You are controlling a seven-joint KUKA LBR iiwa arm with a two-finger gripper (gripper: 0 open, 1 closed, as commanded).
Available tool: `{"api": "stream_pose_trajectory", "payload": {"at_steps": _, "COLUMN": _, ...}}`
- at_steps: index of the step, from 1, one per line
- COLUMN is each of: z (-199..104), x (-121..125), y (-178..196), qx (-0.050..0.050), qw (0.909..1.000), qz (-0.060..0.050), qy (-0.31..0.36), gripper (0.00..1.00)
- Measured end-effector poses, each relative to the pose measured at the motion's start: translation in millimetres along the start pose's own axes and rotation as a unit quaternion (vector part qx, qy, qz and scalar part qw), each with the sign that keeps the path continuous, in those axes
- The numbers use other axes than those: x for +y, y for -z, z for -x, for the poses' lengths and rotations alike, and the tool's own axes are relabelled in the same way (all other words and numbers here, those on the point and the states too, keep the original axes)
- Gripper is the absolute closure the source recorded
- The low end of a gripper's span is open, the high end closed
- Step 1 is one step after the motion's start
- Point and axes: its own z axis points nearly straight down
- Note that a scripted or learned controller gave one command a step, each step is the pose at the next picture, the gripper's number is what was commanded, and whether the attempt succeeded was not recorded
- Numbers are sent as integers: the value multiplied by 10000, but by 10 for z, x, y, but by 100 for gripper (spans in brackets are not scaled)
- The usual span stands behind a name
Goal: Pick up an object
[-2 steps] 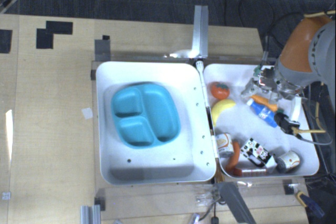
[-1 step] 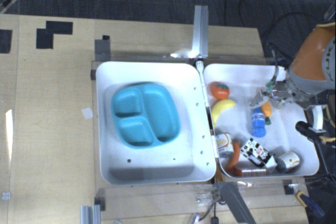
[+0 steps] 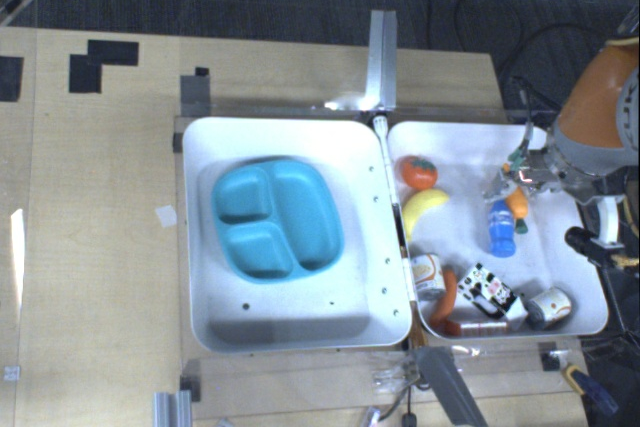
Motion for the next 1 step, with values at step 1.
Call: {"api": "stream_pose_trajectory", "payload": {"at_steps": 1, "z": -865, "x": 9, "y": 1251, "qx": 10, "qw": 9999, "qz": -33, "qy": 109, "gripper": 100}}
